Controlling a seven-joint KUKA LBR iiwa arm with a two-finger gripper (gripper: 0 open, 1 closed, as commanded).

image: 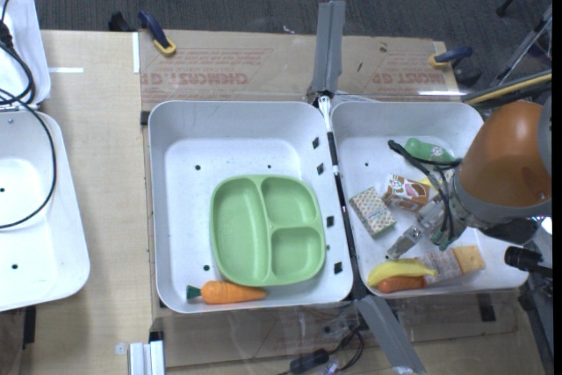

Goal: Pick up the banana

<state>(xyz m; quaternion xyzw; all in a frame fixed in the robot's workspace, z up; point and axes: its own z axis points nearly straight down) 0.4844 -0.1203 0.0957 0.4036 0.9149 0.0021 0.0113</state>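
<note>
Yellow curved plastic-looking banana [397, 271] is seen at the lower right of the frame, lying flat near the front wall of the right shallow white bin [351, 189]. A red-orange elongated item [402, 284] is touching it along its lower side; identity not resolvable.

Two-finger gripper [413, 240] is positioned just above the banana in the frame, apart from it, on the grey arm with the orange band [509, 158]. Nothing is seen between its tips; whether they are spread or pressed together cannot be told at this resolution.

Handling, judged: likely a light toy, stiff, smooth skin, so some slip is to be expected. A hold across the mid-section, jaws straddling the narrow width, is preferred; the tapered ends would be less secure. The neighbour touching it may be dragged along or may block one finger.

Count, right bin: one banana, one red-orange item, one green object [430, 151], one checkered small box [372, 211], one brown-and-white packet [406, 191], one tan block [468, 258].

Left bin [167, 189]: one green three-compartment plate [268, 229], one orange carrot [226, 292].

Bins: two.
</note>
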